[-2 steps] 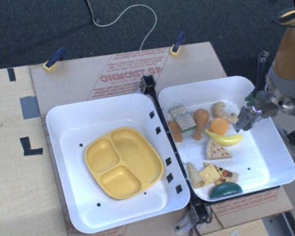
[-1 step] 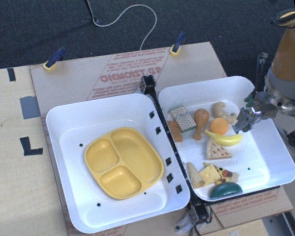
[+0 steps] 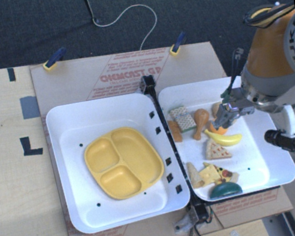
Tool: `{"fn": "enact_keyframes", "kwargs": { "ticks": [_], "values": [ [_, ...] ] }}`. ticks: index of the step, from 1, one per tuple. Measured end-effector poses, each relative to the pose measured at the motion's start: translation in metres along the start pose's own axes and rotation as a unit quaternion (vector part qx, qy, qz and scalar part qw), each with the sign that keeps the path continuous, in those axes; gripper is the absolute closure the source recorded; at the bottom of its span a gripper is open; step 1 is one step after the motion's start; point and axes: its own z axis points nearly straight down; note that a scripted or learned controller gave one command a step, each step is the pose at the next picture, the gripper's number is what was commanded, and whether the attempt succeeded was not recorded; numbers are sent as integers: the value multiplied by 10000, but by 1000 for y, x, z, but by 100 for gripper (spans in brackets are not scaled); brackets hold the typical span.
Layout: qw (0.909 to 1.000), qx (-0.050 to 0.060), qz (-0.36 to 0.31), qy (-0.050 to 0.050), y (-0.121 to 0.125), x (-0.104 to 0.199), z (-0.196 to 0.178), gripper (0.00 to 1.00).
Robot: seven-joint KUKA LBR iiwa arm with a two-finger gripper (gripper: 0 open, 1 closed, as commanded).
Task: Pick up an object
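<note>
The arm [image 3: 272, 58] reaches in over the right bin [image 3: 259, 174], and its jaws [image 3: 224, 119] sit low among the toy food, just above the banana [image 3: 225, 138] and beside the chicken drumstick [image 3: 200, 120]. Something small and orange shows right at the tips, but whether the jaws are clenched on it, released, or merely resting over it I cannot tell; the wrist hides them. No single target is named, so any piece in that bin would do, and the nearest candidates are the banana, the drumstick and that orange scrap. The main risk, as I judge it, is crowding: the banana touches the pizza slice [image 3: 218, 152], and the drumstick lies close to the checked sandwich [image 3: 182, 118], so a closing grip could catch two pieces at once or wedge one tip on a neighbour and squeeze air. The banana is curved and smooth and may roll or squirt out sideways under pressure. A descent that is slightly off could push pieces toward the wall between the bins, where they would be harder to reach. Further pieces, the cheese [image 3: 208, 174] and a green dome [image 3: 226, 189], lie near the front rim, well apart from the tips. The yellow divided plate [image 3: 123, 162] in the left bin [image 3: 79, 211] is out of the way.
</note>
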Motion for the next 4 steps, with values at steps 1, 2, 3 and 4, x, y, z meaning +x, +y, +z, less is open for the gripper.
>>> {"fn": "enact_keyframes", "kwargs": {
  "ticks": [1,2,3,4],
  "values": [
    [10000,-6,-8,2,40,40,8,100],
    [10000,-15,-10,3,81,86,2,100],
    [10000,-3,10,0,89,103,-9,100],
    [10000,-2,27,-9,86,86,-15,100]
  ]
}}
